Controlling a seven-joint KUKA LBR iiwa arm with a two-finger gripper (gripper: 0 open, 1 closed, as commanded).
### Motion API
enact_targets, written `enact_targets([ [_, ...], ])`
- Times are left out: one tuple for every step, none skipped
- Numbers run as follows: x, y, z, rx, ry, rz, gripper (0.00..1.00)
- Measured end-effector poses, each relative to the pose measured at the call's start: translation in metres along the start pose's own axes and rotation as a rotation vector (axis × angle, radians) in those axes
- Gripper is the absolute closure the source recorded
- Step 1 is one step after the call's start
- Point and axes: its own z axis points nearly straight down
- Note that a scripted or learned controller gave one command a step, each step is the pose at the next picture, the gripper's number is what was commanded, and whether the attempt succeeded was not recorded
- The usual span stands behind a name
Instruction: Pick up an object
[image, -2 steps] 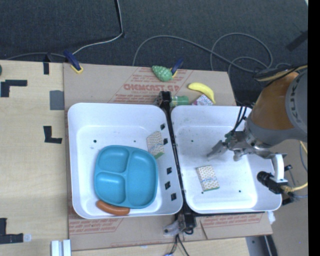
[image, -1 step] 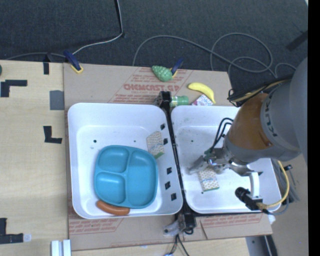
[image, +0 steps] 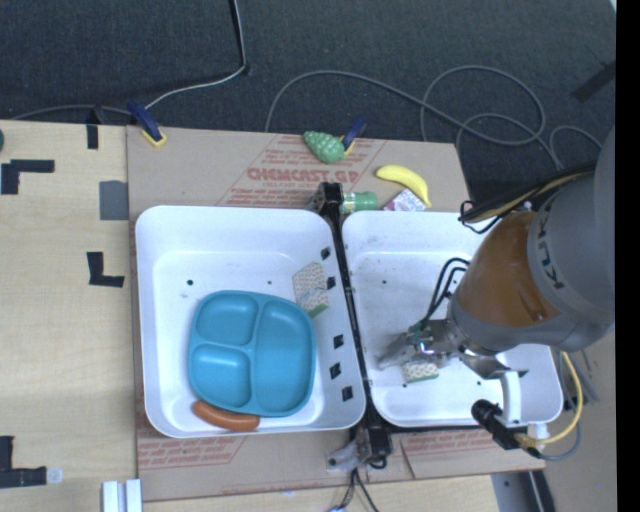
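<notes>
Small pale patterned packet (image: 421, 371), the likeliest target, is lying on the floor of the right white bin (image: 400, 255), toward its near wall. The two-finger gripper (image: 420, 347) is hanging low over it, its dark fingers (image: 393, 349) splaying out to the left and right just above the packet. They appear to be spread rather than pinching, and nothing is sitting between them, so the pick is not yet made. The grey arm with the orange band (image: 510, 285) is reaching in from the right and covering much of that bin.

In the left white bin (image: 160, 240) a blue divided plastic plate (image: 252, 352) is resting, an orange sausage-shaped toy (image: 226, 417) is lying at its near edge, and a checkered card (image: 313, 287) is leaning by the dividing wall.

By my reckoning the approach is nearly over; closing on the packet and lifting it clear are remaining.
</notes>
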Motion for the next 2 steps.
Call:
enact_targets([
  [-0.001,0.000,-0.009,0.001,0.000,0.001,1.00],
  [0.055,0.041,-0.097,0.008,0.003,-0.001,1.00],
])
